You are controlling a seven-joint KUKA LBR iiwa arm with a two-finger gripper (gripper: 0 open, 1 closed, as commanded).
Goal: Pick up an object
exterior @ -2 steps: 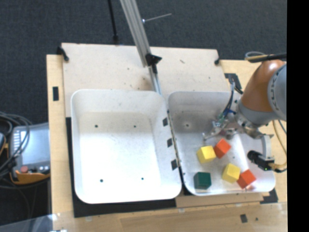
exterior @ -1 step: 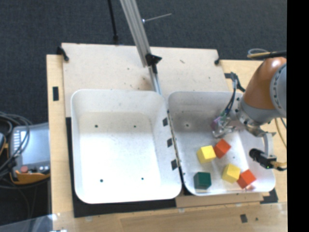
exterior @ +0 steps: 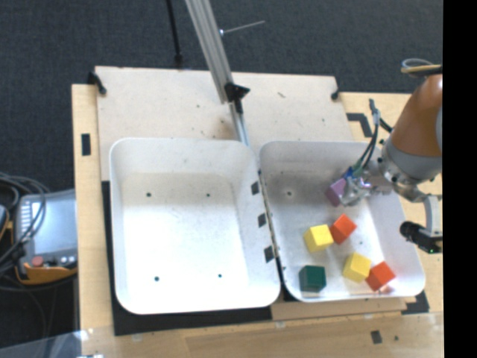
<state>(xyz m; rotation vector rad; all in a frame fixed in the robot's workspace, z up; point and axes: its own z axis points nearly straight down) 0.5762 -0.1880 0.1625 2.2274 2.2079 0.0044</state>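
Camera view: we logged two white bins on the bench, the arm (exterior: 417, 125) reaching in from the right over the right bin (exterior: 298, 162). The left bin (exterior: 186, 222) carried no blocks that we could see.

The gripper (exterior: 356, 186) sat low near the middle of the right bin, toward its back wall. Directly at its tip lay a purple block (exterior: 336, 192), touching or all but touching the tool on the side facing the left bin. We could not tell how the gripper was set, nor whether the block was actually caught; wrist and cabling hid that.

Other blocks lay toward the front edge of the right bin: an orange block (exterior: 343, 228) just in front of the gripper, a yellow block (exterior: 318, 237) touching it on the left, a second yellow block (exterior: 357, 267) and a red-orange block (exterior: 381, 275) near the front right corner, and a green block (exterior: 312, 278) at the front left corner.

We judged the purple block the target. It lay a shade left of the tool, so the coming move turned on a small shift that way. The block looked roughly cubic, with no long axis to line up on. A grasp from where the tool stood risked nudging the block aside.
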